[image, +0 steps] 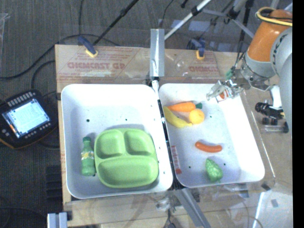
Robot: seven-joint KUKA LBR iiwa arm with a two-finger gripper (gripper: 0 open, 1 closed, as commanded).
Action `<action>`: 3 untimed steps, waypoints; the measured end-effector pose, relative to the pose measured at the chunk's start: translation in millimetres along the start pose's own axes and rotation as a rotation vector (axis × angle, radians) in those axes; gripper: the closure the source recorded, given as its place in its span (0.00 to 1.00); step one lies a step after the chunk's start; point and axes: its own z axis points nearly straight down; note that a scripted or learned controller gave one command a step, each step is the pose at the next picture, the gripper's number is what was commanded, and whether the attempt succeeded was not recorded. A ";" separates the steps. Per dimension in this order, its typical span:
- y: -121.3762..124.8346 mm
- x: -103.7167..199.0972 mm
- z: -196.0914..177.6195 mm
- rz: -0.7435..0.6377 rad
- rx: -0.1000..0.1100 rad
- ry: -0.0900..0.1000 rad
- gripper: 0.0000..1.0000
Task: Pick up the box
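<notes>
Beyond the green pickle, the pincer hovers over the right bin, its grip state indiscernible.

Faint red lettering, printed mirrored or upside down, across the cardboard sheet behind the left bin; not legible. A second red line on the cardboard behind the right bin, also unreadable. Small red print on the strip between the bins, too small to read. Lit screen of the handheld pendant, contents blurred.
</notes>
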 end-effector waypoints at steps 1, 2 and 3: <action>9.7 73.6 10.7 -0.074 0.001 0.003 0.00; 16.0 97.7 31.6 -0.123 -0.012 -0.001 0.00; 0.4 0.9 -25.4 -0.166 -0.002 0.001 0.00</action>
